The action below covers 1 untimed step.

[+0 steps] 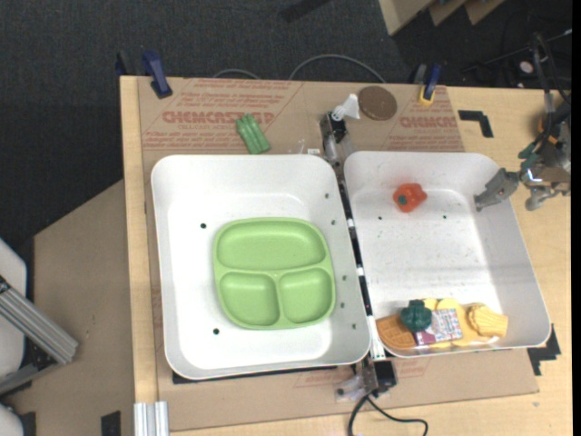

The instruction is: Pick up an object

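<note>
A: Where is the arm sitting right now?

B: It is reaching in at about 3 o'clock. The gripper (508, 187) is hanging over the upper right rim of the right bin (508, 271), at the bin's 2 o'clock corner, with one grey finger (495, 189) pointing down and left toward the bin floor.

A: Are its fingers apart or together?

B: I cannot tell; the rest of the gripper is running off the frame edge. Nothing is showing between the fingers.

A: What is lying in that bin?

B: A small red-orange toy (409, 197) is resting at 12 o'clock, apart from the gripper. At 6 o'clock, against the near wall, a cluster is sitting: an orange round piece (392, 331), a dark green toy (418, 316) on top of it, a printed packet (441, 327) just beside that, and a yellow corn-like toy (487, 319) touching the packet at the right end.

A: And the left bin (182, 243)?

B: It is holding a green divided plate (272, 272) with three compartments, lying flat in the middle. Beyond the bins, on the cardboard at 12 o'clock, a small green object (253, 134) and a brown disc (378, 104) are lying.
</note>
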Available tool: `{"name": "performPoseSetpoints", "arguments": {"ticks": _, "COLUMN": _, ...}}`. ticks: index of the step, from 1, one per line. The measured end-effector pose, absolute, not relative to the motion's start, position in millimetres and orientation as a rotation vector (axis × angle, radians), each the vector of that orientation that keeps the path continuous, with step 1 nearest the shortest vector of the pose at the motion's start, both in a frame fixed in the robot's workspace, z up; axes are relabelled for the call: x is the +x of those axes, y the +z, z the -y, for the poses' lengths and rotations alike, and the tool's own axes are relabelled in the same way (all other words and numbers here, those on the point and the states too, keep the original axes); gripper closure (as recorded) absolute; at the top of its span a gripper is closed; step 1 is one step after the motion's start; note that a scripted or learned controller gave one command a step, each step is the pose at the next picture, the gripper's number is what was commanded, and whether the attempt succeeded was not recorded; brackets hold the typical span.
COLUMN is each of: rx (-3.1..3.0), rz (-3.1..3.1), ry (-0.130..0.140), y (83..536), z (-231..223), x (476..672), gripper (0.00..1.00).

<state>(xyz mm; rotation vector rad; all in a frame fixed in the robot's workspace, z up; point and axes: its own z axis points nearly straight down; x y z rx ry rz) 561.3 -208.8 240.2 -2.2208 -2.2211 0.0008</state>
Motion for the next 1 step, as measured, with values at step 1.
{"name": "performPoseSetpoints", "arguments": {"ticks": 1, "rx": -2.214, "rz": 2.233, "ry": -0.006, "y": 225.1, "z": 147.8, "x": 630.7, "gripper": 0.00}}
